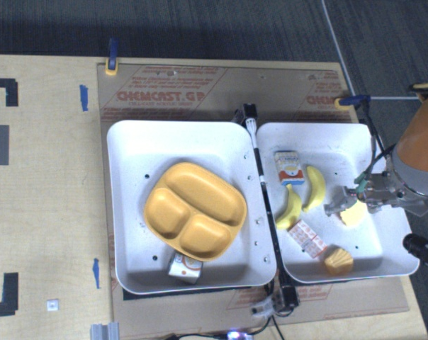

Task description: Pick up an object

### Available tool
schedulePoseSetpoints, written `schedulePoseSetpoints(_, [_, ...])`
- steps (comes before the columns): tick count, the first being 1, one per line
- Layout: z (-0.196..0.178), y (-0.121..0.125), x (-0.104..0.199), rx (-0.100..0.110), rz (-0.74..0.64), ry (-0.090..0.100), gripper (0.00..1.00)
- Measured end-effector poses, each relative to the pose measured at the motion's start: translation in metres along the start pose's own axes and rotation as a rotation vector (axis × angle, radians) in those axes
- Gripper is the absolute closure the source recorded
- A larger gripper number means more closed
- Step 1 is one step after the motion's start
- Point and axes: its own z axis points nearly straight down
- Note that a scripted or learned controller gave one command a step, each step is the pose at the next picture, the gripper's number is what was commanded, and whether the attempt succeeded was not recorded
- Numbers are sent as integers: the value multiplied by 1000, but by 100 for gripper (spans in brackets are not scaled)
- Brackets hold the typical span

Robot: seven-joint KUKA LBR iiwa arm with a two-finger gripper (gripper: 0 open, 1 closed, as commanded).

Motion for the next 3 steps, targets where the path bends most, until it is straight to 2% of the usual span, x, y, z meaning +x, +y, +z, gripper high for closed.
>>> schedulePoseSetpoints(1, [105, -8, 29, -3, 0, 1, 0])
schedulePoseSetpoints(2, [94, -7, 28, -9, 2, -3, 100])
schedulePoseSetpoints(3, [94, -7, 28, -9, 2, -2, 0])
